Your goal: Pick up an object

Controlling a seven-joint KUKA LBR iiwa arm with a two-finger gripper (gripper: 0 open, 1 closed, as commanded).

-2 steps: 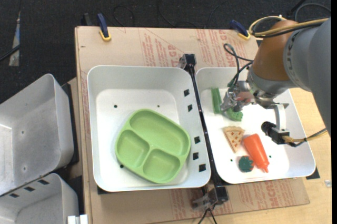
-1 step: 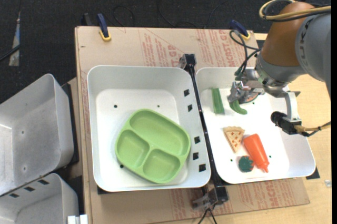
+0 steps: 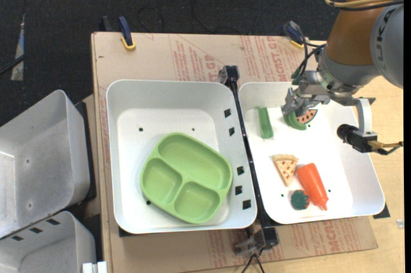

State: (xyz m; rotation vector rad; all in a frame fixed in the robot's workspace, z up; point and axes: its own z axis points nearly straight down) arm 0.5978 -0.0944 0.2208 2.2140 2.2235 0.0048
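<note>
In the right bin (image 3: 359, 166) my gripper (image 3: 297, 108) hangs low at the far side, right over a watermelon slice (image 3: 304, 119) that lies against its tip. A green stick (image 3: 264, 123) lies to the left of it. Nearer the front sit a pizza slice (image 3: 285, 168), an orange carrot (image 3: 313, 184) and a small dark green broccoli piece (image 3: 299, 200). The view does not let me tell whether the watermelon slice is gripped.
The left bin (image 3: 128, 137) holds a light green divided plate (image 3: 186, 176). A black divider with clips (image 3: 239, 137) runs between the two bins. Spare white bins (image 3: 38, 156) stand off the bench at the left.
</note>
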